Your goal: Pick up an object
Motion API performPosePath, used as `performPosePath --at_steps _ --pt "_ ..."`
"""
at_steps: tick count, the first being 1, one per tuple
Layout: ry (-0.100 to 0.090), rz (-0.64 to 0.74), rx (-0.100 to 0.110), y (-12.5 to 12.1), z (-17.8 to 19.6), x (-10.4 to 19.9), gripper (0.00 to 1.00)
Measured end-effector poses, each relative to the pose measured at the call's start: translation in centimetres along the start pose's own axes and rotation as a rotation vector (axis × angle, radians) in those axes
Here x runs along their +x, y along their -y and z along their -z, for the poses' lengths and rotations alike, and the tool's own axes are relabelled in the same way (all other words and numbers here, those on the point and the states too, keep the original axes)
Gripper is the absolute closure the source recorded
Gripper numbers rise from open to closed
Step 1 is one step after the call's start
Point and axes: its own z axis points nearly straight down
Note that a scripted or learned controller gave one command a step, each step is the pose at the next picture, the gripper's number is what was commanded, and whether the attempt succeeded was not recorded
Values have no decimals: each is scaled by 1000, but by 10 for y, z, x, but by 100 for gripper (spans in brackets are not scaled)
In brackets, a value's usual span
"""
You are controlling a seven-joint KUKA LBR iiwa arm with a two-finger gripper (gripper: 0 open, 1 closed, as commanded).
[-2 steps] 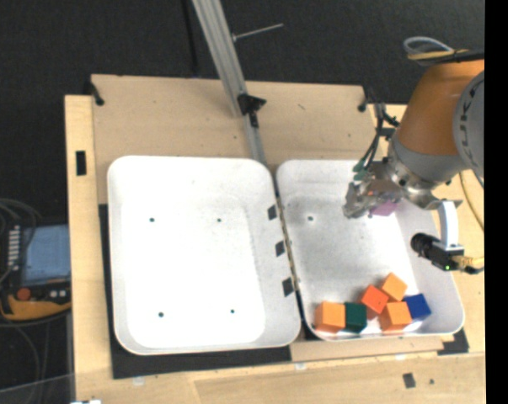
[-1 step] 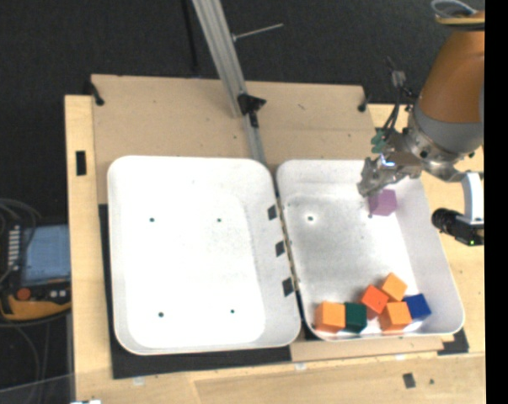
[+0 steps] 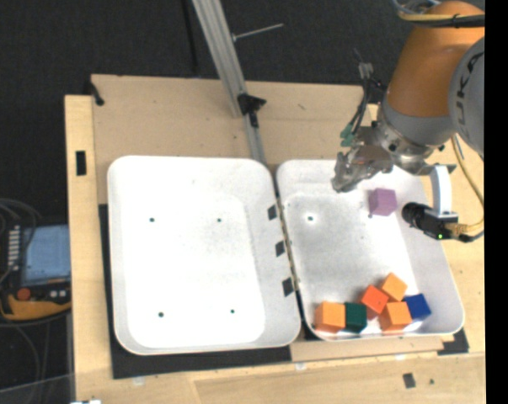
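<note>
From above, the gripper (image 3: 348, 178) hung over the right bin's (image 3: 430, 251) far end; whether it was parted or closed I could not tell. A purple block (image 3: 382, 200) lay just beside it, ungrasped. Nothing looked lifted yet; the pick remained.

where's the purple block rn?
In the camera view the purple block lies in the right bin, near its far right corner, just right of the gripper and apart from the cluster of blocks at the near edge.
</note>
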Motion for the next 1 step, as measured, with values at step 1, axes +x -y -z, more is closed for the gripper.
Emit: performPosePath --at_steps 1 --pt "-1 1 3 -10 -12 58 100"
